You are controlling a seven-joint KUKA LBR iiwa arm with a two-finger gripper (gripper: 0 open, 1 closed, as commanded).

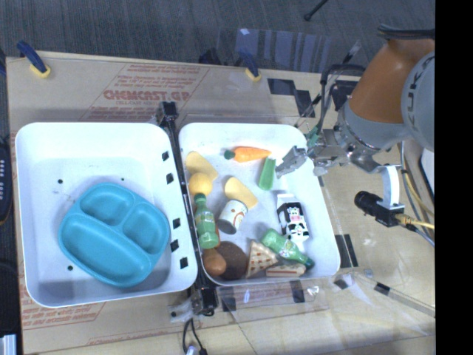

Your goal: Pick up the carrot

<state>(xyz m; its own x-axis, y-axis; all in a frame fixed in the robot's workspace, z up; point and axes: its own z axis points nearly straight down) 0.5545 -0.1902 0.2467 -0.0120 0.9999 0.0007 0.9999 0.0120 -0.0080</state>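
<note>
The orange carrot point(251, 153) lies on its side at the back of the right bin point(244, 131), with its pale tip pointing left. A small green piece point(266, 173) lies just below and to the right of it. My gripper point(304, 163) hovers over the right bin's right rim, to the right of the carrot and apart from it. It looks open, and nothing is between its fingers point(290, 160).
The right bin also holds yellow toy food point(199, 170), a cup point(235, 214), a green bottle point(205, 226), a cow-patterned carton point(293, 221), a brown piece point(225, 260) and a pizza slice point(260, 257). A blue divided plate point(114, 231) lies in the left bin point(44, 146).
</note>
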